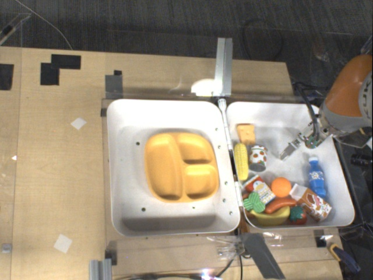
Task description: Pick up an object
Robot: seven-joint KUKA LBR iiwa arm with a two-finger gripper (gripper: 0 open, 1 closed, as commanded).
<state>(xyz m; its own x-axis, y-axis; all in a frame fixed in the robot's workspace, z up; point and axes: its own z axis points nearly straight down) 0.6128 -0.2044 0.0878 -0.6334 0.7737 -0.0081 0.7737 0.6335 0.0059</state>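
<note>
My gripper point(295, 146) hangs over the bare upper middle of the right bin point(274, 116), open, with nothing between its fingers. A blue bottle point(316, 177) lies just below and to its right. A small white and red can point(258, 156) stands to its left, beside an ear of corn point(240, 161) and a tan cracker point(246, 133). Along the bin's front lie an orange point(281, 186), a brown carton point(315, 205), a banana point(271, 217), a green toy point(253, 203) and a small packet point(263, 191), packed close together.
The left bin point(125, 156) holds a yellow divided plate point(180, 165). A metal post point(224, 69) rises behind the ridge between the bins. The arm's orange band point(349, 86) sits over the right bin's far right corner. Bare bin floor surrounds the gripper.
</note>
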